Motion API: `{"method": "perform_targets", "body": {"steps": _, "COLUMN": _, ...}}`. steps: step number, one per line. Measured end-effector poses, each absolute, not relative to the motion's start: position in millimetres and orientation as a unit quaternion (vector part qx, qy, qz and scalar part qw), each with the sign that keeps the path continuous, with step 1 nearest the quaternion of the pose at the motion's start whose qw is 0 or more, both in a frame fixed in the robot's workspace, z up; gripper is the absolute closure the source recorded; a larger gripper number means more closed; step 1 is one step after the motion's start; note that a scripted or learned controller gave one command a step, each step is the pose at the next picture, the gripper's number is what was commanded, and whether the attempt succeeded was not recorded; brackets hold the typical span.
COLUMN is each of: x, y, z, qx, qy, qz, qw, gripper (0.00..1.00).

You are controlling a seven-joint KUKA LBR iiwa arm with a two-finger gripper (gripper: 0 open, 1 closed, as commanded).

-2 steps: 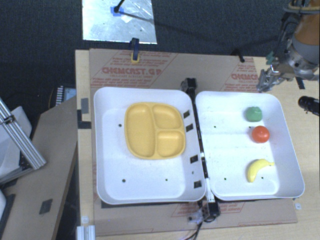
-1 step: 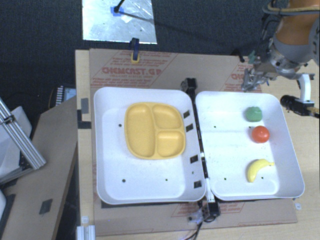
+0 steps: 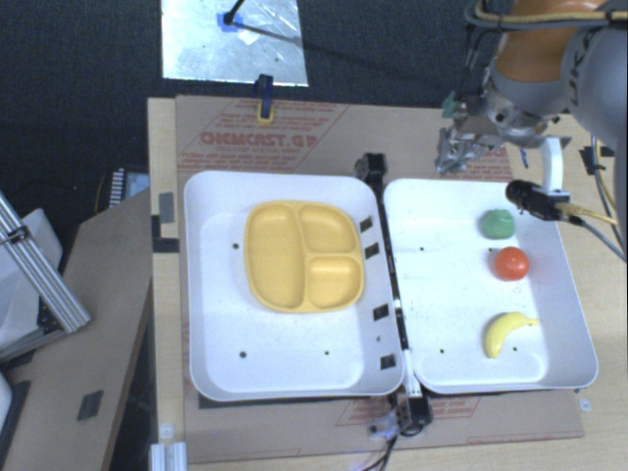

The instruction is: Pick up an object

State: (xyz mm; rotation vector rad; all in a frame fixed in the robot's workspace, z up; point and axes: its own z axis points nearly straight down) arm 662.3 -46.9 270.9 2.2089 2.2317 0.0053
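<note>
Nothing picked yet. End effector [image 3: 459,150] hovers above the far edge of the right bin [image 3: 442,361]; grip state can't tell, nothing visibly held. Green ball [image 3: 497,224], tomato [image 3: 510,263] and banana [image 3: 505,334] lie in that bin. Descent, grasp and lift all remain.

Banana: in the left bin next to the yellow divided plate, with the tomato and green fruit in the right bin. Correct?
Not quite. The camera view shows the banana in the right bin, below the tomato and green fruit. The yellow divided plate sits in the left bin.
</note>
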Motion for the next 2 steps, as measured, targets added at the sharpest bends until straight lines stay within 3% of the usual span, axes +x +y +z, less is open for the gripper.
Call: {"method": "perform_targets", "body": {"steps": 2, "x": 661.6, "y": 63.8, "z": 252.9, "qx": 0.704, "qy": 0.711, "qz": 0.0016, "qw": 0.000, "gripper": 1.00}}
